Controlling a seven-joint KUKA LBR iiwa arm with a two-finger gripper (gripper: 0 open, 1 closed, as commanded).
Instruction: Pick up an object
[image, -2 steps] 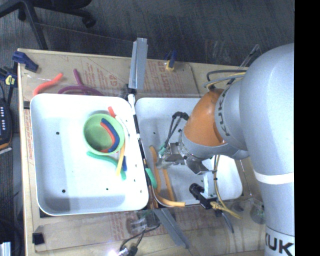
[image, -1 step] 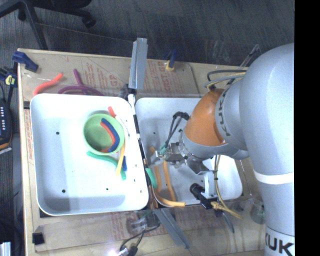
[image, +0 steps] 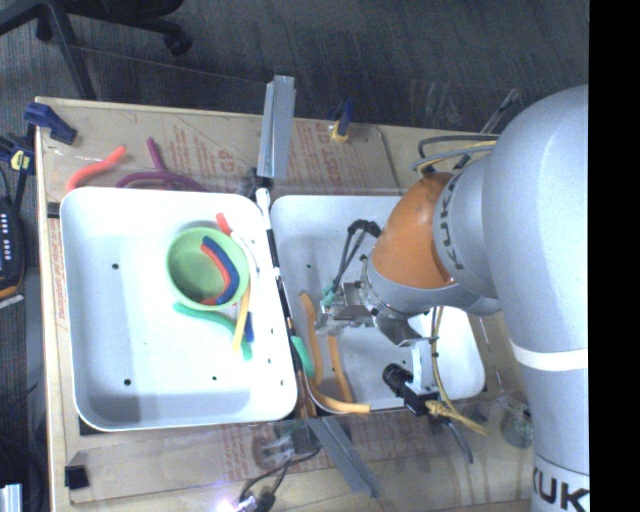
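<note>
Reaching into the right bin (image: 300, 215) from the right, the arm (image: 470, 240) has its wrist low over the bin floor, a posture judged to suit a downward grasp in the pick-up task. The jaws (image: 335, 310) sit near the bin's left wall, but the wrist hardware and cables crowd them, so how wide they stand, and whether anything lies between them, cannot be told from this slant. Directly below the jaws and nearly touching them lie two orange strips (image: 325, 355), running side by side down the floor toward the near rim; these are the closest candidates, and their place right under the jaws probably explains why the arm came down here. A small teal piece (image: 302, 355) rests just left of the strips against the wall. Well apart to the left of the jaws, across the wall between the bins, the left bin (image: 110, 330) holds a green bowl (image: 190, 265), upright, with a red piece (image: 225, 275) and a blue piece (image: 232, 258) curled inside it, and a yellow strip (image: 243, 322) leaning out over its lower edge. That cluster is out of reach in the present pose. Both bins stand on the tabletop (image: 200, 150), side by side so that objects can be moved between them.
</note>
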